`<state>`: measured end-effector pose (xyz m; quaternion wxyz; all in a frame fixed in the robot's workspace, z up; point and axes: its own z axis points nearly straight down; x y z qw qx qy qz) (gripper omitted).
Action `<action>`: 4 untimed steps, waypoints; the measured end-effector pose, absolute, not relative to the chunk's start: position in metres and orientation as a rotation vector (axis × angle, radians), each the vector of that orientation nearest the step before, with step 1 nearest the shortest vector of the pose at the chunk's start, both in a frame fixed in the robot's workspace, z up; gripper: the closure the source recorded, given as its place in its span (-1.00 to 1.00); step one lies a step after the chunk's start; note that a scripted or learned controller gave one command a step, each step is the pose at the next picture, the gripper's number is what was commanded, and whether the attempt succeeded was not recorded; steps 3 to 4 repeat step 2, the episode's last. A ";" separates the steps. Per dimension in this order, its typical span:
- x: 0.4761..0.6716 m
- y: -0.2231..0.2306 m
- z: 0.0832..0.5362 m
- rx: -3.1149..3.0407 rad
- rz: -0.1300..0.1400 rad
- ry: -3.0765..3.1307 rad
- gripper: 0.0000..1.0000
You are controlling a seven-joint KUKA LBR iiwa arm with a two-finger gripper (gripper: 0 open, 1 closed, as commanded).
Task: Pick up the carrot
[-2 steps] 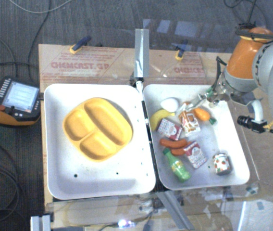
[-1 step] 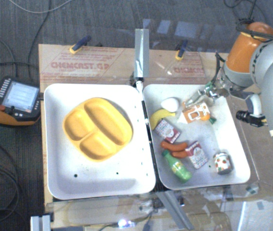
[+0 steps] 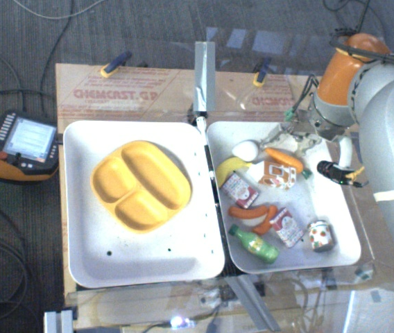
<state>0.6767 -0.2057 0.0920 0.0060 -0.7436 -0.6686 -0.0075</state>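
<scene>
Gripper (image 3: 295,132) hovers at the right bin's (image 3: 346,252) far edge, right above the carrot (image 3: 284,158) lying by the egg (image 3: 245,149). Can't tell how the claw stands. It needs to straddle the carrot's narrow width and avoid the carton (image 3: 278,176).

A yellow tray (image 3: 141,184) sits in a white bin (image 3: 79,255). The carrot (image 3: 285,159) is orange, the bottle (image 3: 255,244) green, the egg (image 3: 245,150) white.
</scene>
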 end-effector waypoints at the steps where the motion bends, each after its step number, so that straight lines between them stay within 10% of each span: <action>1: 0.676 -0.209 0.097 -2.333 -0.009 -2.102 1.00; 2: 0.653 -0.157 0.180 -2.503 0.006 -1.894 1.00; 4: 0.653 -0.157 0.180 -2.503 0.006 -1.894 1.00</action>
